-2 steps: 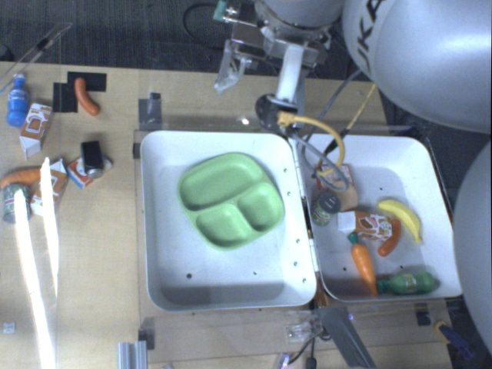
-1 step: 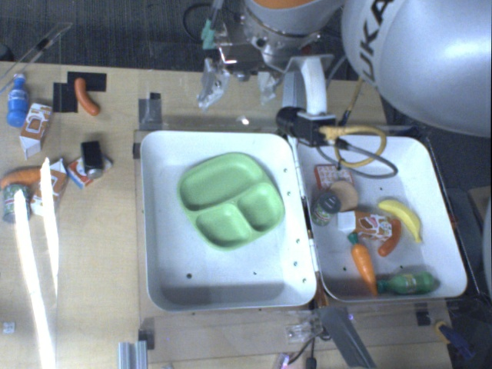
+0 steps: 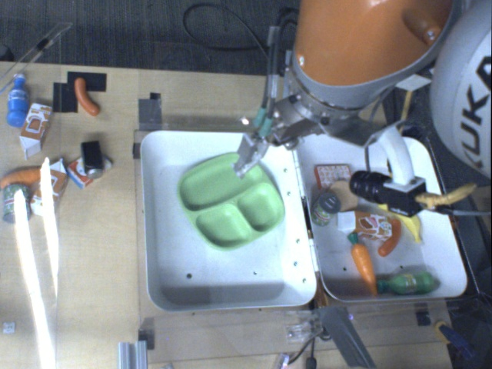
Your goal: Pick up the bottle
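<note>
Heads up, your pincer (image 3: 247, 160) sits over the green tray's (image 3: 231, 202) top edge in the left bin (image 3: 161, 229); can't tell its state. The bottle (image 3: 405, 284) lies well off to its lower right, in the other bin (image 3: 453, 275), beside the carrot (image 3: 364, 266).

Arm (image 3: 369, 29) cut off by top edge, hiding right bin's (image 3: 453, 279) rear.

The wooden bench (image 3: 100, 283) bears two white bins (image 3: 165, 283), a sausage (image 3: 87, 97), a blue bottle (image 3: 17, 100) and what look like cartons (image 3: 34, 125).
</note>
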Controlling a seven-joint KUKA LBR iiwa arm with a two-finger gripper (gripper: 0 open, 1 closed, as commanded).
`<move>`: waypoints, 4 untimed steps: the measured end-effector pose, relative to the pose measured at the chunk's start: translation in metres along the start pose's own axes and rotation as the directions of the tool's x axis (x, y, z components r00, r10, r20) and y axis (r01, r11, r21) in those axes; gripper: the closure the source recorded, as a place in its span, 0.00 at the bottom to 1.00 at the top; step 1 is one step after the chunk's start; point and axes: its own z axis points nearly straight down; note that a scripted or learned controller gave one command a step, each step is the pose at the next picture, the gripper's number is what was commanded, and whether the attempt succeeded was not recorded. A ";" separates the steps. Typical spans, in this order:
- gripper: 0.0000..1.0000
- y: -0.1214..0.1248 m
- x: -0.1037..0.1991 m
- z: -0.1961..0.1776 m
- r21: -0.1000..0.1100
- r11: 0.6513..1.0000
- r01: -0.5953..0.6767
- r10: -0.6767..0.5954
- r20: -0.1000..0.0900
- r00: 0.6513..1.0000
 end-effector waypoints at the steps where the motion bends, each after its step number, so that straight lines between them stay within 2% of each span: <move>1: 1.00 0.002 0.001 -0.011 -0.003 1.000 0.006 -0.006 0.001 1.000; 2: 0.00 0.002 0.001 -0.010 -0.003 1.000 0.007 -0.007 0.001 1.000; 3: 0.00 0.059 0.020 0.006 0.002 0.998 -0.056 0.056 0.000 0.998; 4: 0.00 -0.006 0.016 0.033 0.002 0.991 -0.131 0.131 0.000 0.991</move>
